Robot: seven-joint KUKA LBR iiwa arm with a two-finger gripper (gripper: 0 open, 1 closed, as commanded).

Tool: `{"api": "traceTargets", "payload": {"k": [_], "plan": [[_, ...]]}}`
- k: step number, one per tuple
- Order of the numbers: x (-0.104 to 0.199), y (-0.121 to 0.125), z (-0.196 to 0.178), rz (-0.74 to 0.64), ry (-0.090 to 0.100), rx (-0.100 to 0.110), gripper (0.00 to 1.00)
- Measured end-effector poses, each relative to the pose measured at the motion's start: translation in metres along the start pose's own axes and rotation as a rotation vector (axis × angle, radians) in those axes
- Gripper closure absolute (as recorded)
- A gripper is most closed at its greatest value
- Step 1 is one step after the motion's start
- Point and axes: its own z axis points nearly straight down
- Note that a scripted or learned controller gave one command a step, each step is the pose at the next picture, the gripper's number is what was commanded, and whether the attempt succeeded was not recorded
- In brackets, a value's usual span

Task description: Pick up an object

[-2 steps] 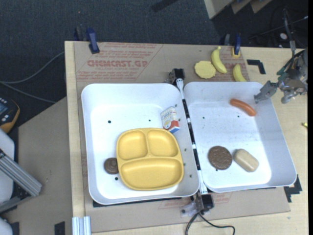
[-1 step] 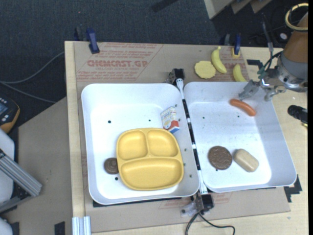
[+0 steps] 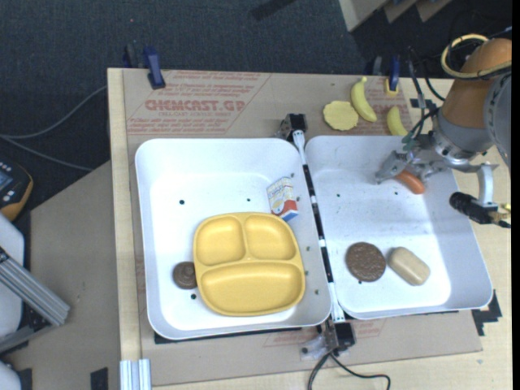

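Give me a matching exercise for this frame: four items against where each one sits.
Items:
1. yellow tray
2. cookie
3. banana
4. carton

Places:
A. on the board behind the bins
B. left bin, front half
C. right bin, beside the tan block
D. left bin, by the divider

Pairs: 1-B, 2-C, 3-A, 4-D

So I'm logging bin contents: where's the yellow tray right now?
The yellow tray lies in the left bin, toward its front, with a brown disc at its left edge and a small carton just behind it.
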Motion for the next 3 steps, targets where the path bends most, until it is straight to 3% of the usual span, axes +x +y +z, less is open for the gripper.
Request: {"api": "traceTargets", "payload": {"k": [1,2,3], "plan": [[-0.001,0.001,-0.014,0.000,-0.003,-0.006,1.00],[0.088,0.012,-0.005,-0.004,-0.001,0.007,1.00],[0.175,-0.061,-0.107,-0.005,0.002,-0.001,1.00]]}}
